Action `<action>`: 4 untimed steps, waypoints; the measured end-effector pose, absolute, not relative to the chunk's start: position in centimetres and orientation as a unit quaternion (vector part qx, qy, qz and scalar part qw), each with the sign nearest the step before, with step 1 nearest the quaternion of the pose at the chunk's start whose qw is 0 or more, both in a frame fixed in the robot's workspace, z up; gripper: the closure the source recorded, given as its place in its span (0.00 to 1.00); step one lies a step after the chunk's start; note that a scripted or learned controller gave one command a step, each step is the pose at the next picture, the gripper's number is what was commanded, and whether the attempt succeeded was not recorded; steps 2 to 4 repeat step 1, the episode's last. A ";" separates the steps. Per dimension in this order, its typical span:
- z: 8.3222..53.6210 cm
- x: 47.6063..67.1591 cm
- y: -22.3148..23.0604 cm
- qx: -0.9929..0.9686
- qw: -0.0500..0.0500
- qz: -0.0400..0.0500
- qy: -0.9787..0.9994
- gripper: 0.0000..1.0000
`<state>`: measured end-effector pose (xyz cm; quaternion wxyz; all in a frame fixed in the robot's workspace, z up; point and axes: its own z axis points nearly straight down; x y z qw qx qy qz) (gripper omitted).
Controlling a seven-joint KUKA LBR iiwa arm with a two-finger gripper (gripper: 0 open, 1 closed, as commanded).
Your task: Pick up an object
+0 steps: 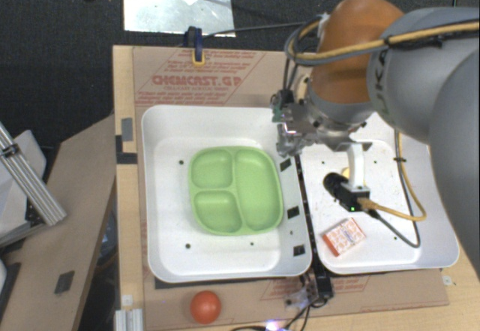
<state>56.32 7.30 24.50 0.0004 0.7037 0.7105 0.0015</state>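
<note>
Pincer [288, 136] above the rim between the bins, at 2 o'clock of the left bin [161, 172]; its state cannot be told; green divided plate [235, 191] central there; red-and-white box [343, 236] at 7 o'clock in the right bin [435, 248].

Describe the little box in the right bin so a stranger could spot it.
Find the right-hand white bin. Near its front edge lies a small box. Unlike the green divided plate next door, it is red-and-white and rectangular.

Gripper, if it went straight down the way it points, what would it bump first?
Probably the gripper lands on the left bin at its right edge, beside the green plate; depth is unclear.
</note>
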 end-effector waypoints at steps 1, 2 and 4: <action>23.0 57.0 11.1 0.704 0.001 0.001 0.710 1.00; 23.0 57.0 11.1 0.704 0.001 0.001 0.710 1.00; 23.0 57.0 11.1 0.704 0.001 0.001 0.710 1.00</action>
